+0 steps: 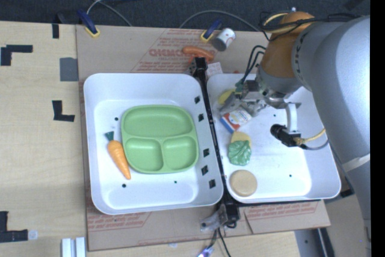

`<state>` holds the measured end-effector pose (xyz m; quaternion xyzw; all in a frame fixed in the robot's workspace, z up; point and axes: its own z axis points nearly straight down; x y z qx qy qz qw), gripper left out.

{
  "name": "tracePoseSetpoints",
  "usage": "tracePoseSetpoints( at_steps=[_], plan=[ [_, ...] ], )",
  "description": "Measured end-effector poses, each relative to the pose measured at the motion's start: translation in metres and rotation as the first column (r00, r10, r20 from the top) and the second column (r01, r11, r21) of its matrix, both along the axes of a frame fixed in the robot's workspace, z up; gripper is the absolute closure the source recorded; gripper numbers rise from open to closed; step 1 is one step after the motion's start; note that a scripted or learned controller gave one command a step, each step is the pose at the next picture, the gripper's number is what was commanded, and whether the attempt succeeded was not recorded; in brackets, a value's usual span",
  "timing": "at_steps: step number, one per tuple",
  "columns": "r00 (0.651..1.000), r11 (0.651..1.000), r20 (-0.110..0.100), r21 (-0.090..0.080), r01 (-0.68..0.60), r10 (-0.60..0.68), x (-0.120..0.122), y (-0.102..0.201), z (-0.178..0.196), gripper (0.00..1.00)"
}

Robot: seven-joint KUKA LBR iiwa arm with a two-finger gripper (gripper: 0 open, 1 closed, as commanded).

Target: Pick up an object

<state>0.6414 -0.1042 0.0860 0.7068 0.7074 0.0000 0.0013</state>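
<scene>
My gripper [245, 100] is down in the right bin [301, 180], near its far left part, over a small pile of items. Under and beside it lie a yellow piece [226, 97] and a red, white and blue packet [233, 120]. Nearer the front of that bin lies a green broccoli-like toy [239, 152] with a yellow top, and a round tan cookie [243, 182]. The grey arm with its orange band [283, 54] hides the gripper's upper part.
The left bin [99, 93] holds a green divided plate [159, 138] and an orange carrot [118, 157] at the plate's left. A black divider [207, 123] runs between the bins. Cables and clips lie on the cardboard behind.
</scene>
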Motion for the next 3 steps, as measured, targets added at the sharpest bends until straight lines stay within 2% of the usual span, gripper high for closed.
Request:
tracePoseSetpoints(
  at_steps=[1, 2, 3],
  plan=[
    [1.000, 1.000, 0.000, 0.001, -0.001, 0.001, 0.027, 0.005, -0.001, 0.00],
    [1.000, 1.000, 0.000, 0.000, -0.001, 0.001, 0.026, 0.005, -0.001, 0.00],
    [1.000, 1.000, 0.000, 0.000, 0.000, 0.000, -0.011, 0.009, 0.000, 0.00]
  ],
)
